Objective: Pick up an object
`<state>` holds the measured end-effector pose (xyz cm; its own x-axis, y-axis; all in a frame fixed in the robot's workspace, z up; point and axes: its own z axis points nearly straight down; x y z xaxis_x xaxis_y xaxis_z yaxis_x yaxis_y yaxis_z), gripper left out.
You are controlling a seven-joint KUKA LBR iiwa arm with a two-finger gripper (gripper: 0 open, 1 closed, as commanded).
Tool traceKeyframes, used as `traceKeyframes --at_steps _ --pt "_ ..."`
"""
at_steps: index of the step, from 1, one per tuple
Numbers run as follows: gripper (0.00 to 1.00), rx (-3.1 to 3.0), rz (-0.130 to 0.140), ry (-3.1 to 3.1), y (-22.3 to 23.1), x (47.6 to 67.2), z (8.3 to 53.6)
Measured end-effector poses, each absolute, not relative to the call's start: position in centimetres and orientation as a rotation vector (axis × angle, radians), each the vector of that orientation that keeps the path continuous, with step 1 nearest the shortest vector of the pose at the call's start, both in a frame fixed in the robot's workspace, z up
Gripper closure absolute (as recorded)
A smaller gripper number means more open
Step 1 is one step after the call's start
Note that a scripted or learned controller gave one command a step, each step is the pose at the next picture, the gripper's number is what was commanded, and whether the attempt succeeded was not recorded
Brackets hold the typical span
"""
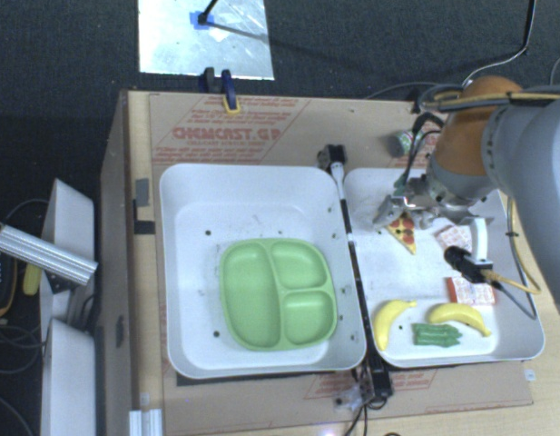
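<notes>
In the left white bin [184, 207] lies a pale green divided plastic tray [278, 292]. In the right white bin [525, 330], the gripper [399, 211] hangs over a red and yellow toy pizza slice [404, 234], and I cannot tell how its fingers stand. Two yellow toy bananas [391, 319] [459, 315] flank a green toy vegetable [437, 335] nearer.

A single fixed camera looks down from above at a slant, far enough back to take in the whole worktop [261, 130] and some dark floor beyond it. Both white bins sit side by side in the lower middle of the view, the left bin [184, 243] and the right bin [515, 334]. The arm [515, 143] enters from the right edge.
</notes>
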<state>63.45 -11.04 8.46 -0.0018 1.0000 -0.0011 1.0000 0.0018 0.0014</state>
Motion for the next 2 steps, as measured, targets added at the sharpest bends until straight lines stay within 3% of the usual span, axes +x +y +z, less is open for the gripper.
traceKeyframes --at_steps 1,2 --pt "1.0 2.219 0.001 2.224 -11.0 63.5 9.6" --pt "1.0 2.214 0.007 2.225 -3.6 62.9 18.6"
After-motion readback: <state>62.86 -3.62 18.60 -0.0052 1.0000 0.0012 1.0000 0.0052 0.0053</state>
